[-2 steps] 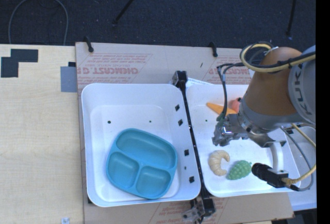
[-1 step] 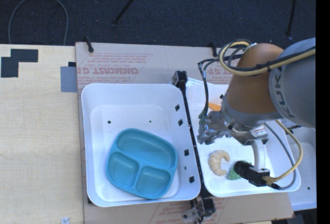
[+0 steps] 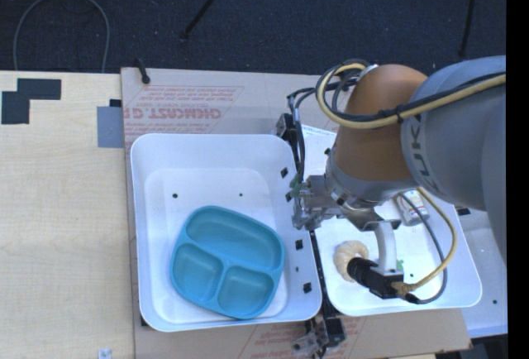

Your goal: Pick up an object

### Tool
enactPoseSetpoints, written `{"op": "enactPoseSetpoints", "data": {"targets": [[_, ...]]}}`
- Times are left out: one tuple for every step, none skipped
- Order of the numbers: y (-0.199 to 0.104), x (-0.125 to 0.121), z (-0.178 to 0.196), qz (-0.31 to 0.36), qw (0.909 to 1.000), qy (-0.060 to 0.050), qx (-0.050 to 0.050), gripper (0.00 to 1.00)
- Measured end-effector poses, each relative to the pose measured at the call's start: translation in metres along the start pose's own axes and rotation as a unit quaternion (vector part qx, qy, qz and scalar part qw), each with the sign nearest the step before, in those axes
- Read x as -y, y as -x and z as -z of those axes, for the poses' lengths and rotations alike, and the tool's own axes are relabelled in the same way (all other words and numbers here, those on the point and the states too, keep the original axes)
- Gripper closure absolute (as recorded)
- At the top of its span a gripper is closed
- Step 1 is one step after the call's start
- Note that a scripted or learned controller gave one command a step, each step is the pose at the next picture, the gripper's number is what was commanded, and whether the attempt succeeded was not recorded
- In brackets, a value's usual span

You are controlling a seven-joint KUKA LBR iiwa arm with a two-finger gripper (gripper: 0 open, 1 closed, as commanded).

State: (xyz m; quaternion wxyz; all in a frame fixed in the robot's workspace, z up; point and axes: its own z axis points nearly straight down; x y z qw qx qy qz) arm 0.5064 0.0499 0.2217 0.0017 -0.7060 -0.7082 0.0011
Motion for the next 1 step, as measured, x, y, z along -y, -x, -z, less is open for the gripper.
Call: {"op": "enactPoseSetpoints", "data": {"targets": [[-0.0521,0.0087,-0.0097,-0.001,1.0,-0.001,0.0,1.0]]}}
